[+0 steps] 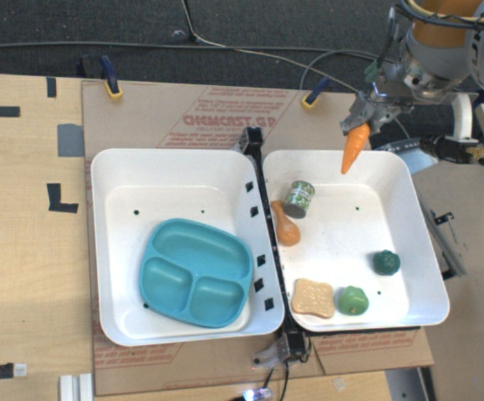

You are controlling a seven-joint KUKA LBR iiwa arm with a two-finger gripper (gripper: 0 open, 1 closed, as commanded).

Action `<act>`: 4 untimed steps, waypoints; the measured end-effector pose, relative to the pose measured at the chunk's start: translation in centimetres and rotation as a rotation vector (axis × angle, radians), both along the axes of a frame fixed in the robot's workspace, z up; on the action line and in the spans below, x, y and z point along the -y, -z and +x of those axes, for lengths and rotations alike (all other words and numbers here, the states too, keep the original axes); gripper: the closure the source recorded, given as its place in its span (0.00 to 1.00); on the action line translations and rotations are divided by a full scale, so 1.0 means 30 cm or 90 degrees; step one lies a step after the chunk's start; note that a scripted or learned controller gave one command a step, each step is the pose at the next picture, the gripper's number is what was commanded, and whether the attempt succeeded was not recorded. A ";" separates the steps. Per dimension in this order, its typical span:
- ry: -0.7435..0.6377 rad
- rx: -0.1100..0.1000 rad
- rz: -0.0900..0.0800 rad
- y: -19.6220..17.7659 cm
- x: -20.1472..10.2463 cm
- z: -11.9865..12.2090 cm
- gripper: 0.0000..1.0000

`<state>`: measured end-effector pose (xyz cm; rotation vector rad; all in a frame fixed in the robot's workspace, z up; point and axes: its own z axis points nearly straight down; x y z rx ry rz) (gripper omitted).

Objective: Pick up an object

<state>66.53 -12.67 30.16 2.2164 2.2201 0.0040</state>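
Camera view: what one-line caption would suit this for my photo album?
The arm's tool holds an orange carrot above the right bin, while a blue divided plate lies in the left bin.

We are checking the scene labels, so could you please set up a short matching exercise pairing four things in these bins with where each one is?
Things:
1. toy carrot
2. blue divided plate
3. slice of toast
4. small can

Places:
A. near edge of the right bin, beside a green toy
B. left bin
C. between the fingers of the gripper, above the right bin
D. right bin, near the divider

Pairs: 1-C, 2-B, 3-A, 4-D
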 end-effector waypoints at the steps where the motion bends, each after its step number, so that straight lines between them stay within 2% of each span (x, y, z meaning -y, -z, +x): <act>1: -0.002 -0.004 0.002 0.004 -0.170 -0.068 1.00; 2: -0.002 -0.005 0.002 0.049 -0.327 -0.159 1.00; 4: -0.002 -0.005 0.001 0.117 -0.653 -0.233 1.00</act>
